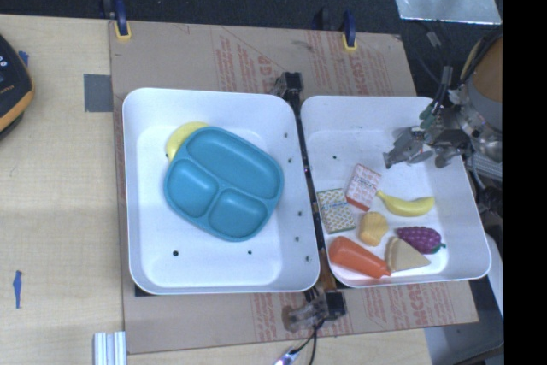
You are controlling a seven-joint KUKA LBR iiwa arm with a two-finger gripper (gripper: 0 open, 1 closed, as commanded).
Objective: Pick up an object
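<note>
Here, left bin (137, 184) holds blue tray (224, 182); right bin (342, 111), perhaps toy food.

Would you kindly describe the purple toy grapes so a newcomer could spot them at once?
Look in the right-hand shallow white bin, at the cluster of toy food along its near edge. The purple toy grapes lie just below the yellow toy banana, the only purple item there.

Grey metal tool (408, 151) with dark, pointed fingers, built of small angular blocks and brackets. Thin dark cables along the wrist. Behind it a rounded arm (487, 85), orange band above grey casing.
</note>
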